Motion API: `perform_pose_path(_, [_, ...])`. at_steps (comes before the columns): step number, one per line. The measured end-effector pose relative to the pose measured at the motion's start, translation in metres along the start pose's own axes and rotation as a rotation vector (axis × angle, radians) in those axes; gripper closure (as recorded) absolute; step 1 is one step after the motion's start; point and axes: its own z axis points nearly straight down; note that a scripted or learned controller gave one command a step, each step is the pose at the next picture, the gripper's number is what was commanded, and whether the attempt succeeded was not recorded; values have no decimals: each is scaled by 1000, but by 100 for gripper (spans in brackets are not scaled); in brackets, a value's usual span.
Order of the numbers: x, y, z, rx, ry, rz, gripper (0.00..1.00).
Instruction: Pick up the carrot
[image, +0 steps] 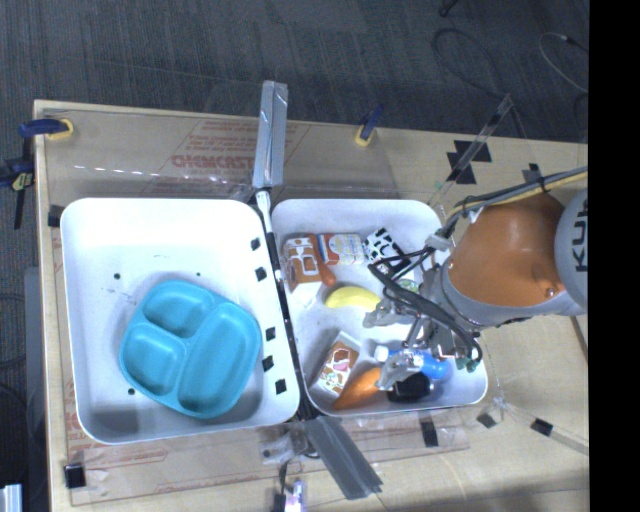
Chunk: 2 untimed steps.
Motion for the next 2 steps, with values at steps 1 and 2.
perform_pose_path(1, [1, -3, 37, -3, 5, -270, 0])
perform_pose_path(2, [-6, -13, 61, -2, 3, -182, 0])
